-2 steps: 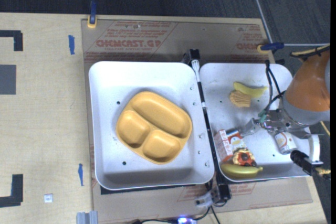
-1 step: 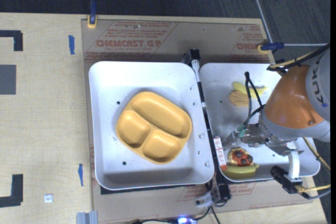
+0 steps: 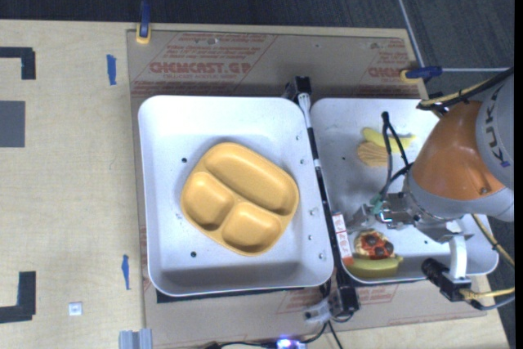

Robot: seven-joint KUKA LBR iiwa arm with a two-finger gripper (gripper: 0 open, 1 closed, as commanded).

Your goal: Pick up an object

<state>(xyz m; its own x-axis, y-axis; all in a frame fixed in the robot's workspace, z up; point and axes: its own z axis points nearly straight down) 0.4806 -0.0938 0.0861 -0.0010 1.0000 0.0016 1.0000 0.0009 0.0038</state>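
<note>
In the right bin (image 3: 339, 127) lie three small things. A pale yellow toy (image 3: 374, 148) rests near the bin's middle. At the front left corner a yellow banana (image 3: 373, 264) lies along the wall, with a small red and dark patterned item (image 3: 373, 243) just behind it. My gripper (image 3: 390, 212) hangs low over the right bin, just behind and to the right of the patterned item, under the arm's orange band (image 3: 456, 162). I see nothing held in it.
The left bin (image 3: 163, 127) holds a large yellow divided plate (image 3: 239, 197). A black divider bar (image 3: 315, 167) runs between the bins. Cables (image 3: 396, 145) loop beside the wrist. Cardboard (image 3: 212, 61) underlies both bins on the wooden bench.
</note>
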